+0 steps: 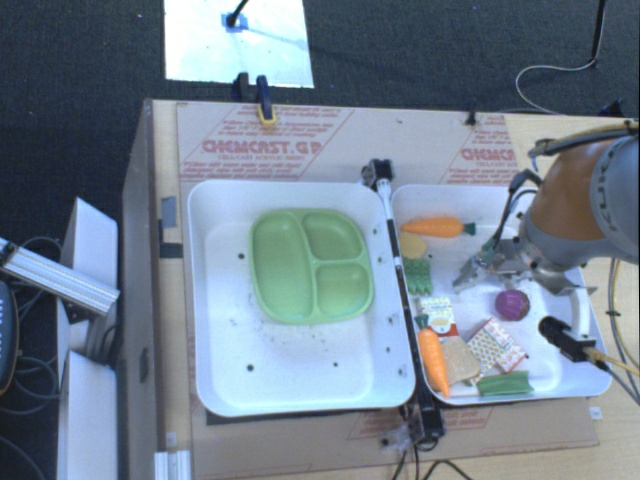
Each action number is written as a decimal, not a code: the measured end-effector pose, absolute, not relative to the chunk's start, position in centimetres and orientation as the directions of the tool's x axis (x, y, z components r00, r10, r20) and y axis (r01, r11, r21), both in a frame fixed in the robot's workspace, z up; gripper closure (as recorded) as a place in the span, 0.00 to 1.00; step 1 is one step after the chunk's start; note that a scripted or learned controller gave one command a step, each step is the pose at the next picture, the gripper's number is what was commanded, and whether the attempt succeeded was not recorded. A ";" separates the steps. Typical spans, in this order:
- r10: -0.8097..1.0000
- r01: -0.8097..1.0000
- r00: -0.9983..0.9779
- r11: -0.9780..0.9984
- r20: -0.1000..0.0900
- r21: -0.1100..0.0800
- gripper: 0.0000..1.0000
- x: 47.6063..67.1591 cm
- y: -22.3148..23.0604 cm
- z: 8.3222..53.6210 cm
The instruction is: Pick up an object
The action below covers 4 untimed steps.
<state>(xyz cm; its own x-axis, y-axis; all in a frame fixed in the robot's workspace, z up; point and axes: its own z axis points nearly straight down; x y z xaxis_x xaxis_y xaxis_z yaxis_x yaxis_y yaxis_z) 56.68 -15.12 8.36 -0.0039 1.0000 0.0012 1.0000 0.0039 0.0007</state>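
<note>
The right bin [560, 380] holds a purple ball [512, 305], an orange carrot [436, 227] near its far wall, a second carrot [433, 359] by the left wall, a slice of toast [460, 360], a patterned packet [496, 345], a green strip [504, 384], a yellow piece [413, 246] and a green block [417, 274]. My gripper [488, 276] hangs over the middle of this bin, just up and left of the purple ball. Its fingers look spread and open, with nothing between them.
The left bin [225, 368] bears a green divided plate [309, 265]. A ridge [396, 278] where the two bin walls meet separates them. The arm [585, 203] comes in from the right over the right bin's far corner.
</note>
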 end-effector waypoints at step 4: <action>1.000 1.000 -0.007 0.007 -0.002 0.006 1.00 62.4 -18.1 9.6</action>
